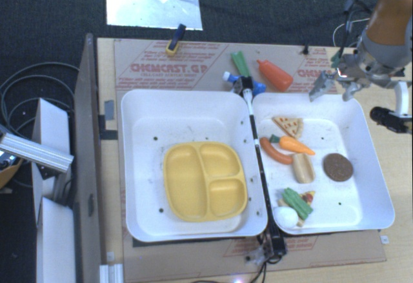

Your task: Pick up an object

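Gripper (335, 87): upper right, above right bin's (371, 146) far rim, fingers apart, nothing between them.
Carrot (296, 144): right bin.

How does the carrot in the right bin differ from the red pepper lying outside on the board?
The carrot is orange with a green top and slimmer; the red pepper is red-orange and plumper. The carrot lies inside the right bin, beside the sausage; the pepper rests on the board behind the bins. Both are toy foods, lying slantwise.
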`<state>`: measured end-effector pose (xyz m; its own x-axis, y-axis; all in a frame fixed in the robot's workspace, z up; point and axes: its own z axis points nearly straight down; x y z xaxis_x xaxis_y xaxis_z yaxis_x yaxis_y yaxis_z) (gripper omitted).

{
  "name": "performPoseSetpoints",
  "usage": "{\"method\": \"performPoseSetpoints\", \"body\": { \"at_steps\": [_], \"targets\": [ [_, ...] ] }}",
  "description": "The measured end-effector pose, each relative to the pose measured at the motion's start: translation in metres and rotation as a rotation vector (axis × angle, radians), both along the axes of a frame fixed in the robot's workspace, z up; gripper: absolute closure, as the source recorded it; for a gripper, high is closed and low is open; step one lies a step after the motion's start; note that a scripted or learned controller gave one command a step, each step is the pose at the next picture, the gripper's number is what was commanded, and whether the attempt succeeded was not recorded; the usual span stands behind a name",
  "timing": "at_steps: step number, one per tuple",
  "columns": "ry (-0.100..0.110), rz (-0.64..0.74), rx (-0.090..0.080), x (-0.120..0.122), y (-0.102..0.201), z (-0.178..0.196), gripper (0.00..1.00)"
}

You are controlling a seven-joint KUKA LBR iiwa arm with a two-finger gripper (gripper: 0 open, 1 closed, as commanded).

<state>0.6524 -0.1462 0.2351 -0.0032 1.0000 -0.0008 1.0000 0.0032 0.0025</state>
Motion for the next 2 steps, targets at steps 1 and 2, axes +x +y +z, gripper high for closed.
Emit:
{"method": "performPoseSetpoints", "body": {
  "at_steps": [1, 2],
  "targets": [
    [0.008, -0.004, 0.002, -0.046, -0.007, -0.150, 0.00],
    [0.006, -0.003, 0.002, -0.111, 0.001, -0.151, 0.00]
  ]
}}
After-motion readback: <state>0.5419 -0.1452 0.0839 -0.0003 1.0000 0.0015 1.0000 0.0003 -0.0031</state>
